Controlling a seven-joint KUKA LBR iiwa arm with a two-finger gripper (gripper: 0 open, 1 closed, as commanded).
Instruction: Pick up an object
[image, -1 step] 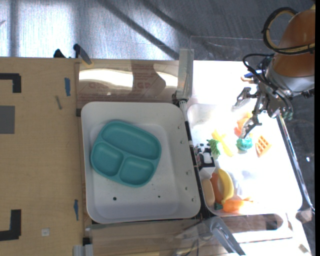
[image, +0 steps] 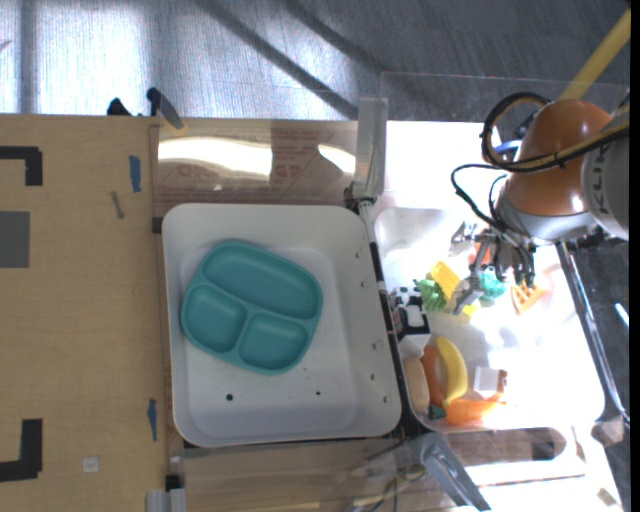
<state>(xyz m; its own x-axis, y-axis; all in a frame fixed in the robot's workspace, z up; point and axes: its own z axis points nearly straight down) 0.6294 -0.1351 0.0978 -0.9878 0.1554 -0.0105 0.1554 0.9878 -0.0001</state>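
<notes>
Gripper (image: 492, 272) is down over the right bin (image: 560, 400), toward its far side, arm coming in from the right with the orange band just above the wrist. Fingers point down into the clutter; glare and dark cabling there, so I cannot tell whether they are spread or pressed together, or whether anything sits between them.

A small teal object (image: 492, 287) lies right at the fingertips, touching or overlapping them in this view. Can't confirm a grasp.

Other items in the right bin:
- yellow block (image: 443, 275), just left of the gripper
- green toy (image: 433, 294), touching the yellow block on its near side
- orange piece (image: 526, 294), just right of the gripper
- yellow banana-shaped item (image: 452, 368), near side of the bin, upright-ish, beside an orange object (image: 470, 410)
- small white cube (image: 488, 381), just right of the banana-shaped item

The right bin is badly overexposed, so edges are hard to read.

Left bin (image: 200, 400) holds a teal divided plate (image: 251, 306) with three compartments, lying flat and near the bin's middle, well apart from the gripper.

Cardboard sheet (image: 70, 300) covers the bench left of the bins.
</notes>
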